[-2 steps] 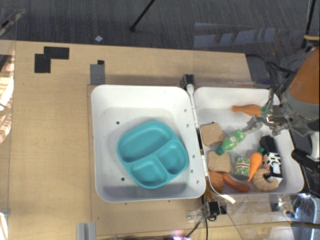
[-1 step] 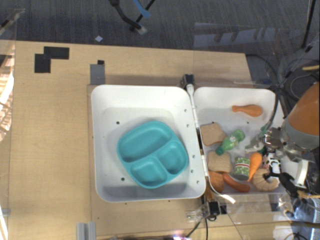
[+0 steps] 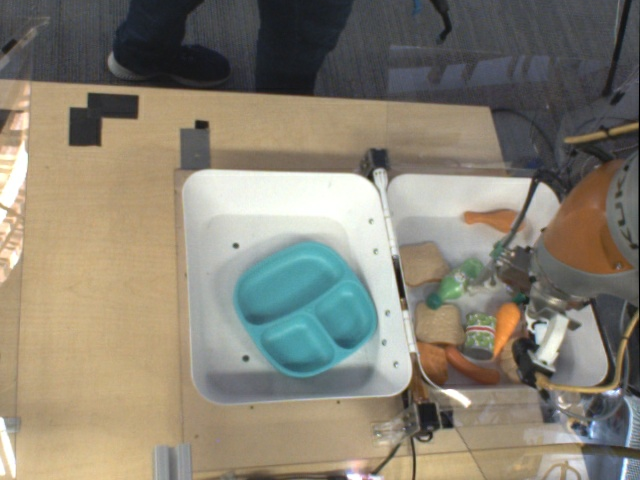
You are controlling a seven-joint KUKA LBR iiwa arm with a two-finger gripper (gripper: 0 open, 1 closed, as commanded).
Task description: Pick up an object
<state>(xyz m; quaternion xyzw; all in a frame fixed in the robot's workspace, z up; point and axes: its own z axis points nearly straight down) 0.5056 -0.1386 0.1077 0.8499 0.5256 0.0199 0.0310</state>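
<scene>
The right bin [image 3: 590, 363] holds several toy foods. Two bread slices [image 3: 422, 261] [image 3: 437, 324] lie at its left side, with a green bottle [image 3: 454, 285] between them. A small can [image 3: 480, 334] stands beside a carrot [image 3: 506, 326], and an orange sausage [image 3: 470, 364] lies near the front wall. Another orange piece [image 3: 493, 218] rests at the back. My gripper [image 3: 513, 269] hangs low over the middle of this bin, just right of the green bottle and above the carrot. Nothing shows between its fingers.
The left bin [image 3: 215, 218] carries a teal divided plate [image 3: 305, 308]. A metal clamp [image 3: 377, 163] sits on the wall between the bins. A person's legs stand beyond the bench's far edge. Black marks lie on the bench top at the far left.
</scene>
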